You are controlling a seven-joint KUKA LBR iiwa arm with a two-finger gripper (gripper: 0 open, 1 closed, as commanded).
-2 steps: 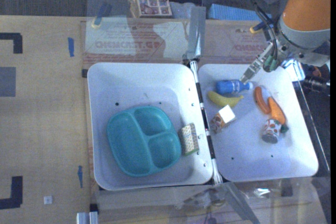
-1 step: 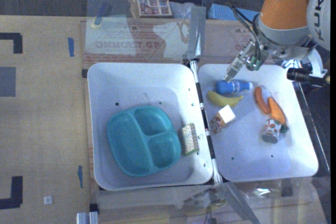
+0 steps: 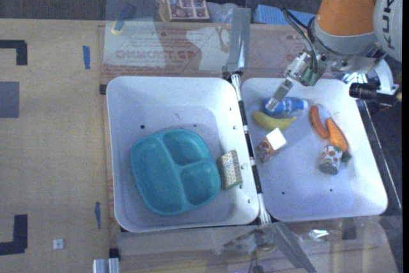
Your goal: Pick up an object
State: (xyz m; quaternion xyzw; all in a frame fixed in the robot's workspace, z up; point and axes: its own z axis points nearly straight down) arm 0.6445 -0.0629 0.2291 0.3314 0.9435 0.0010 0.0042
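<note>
Pincer [image 3: 276, 103] low over banana [image 3: 273, 121] near bin's [image 3: 370, 201] back-left edge.

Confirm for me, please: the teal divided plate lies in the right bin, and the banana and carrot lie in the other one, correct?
Not quite: the camera view shows the teal divided plate in the left bin. The banana and carrot do lie in the other one, the right bin.
</note>
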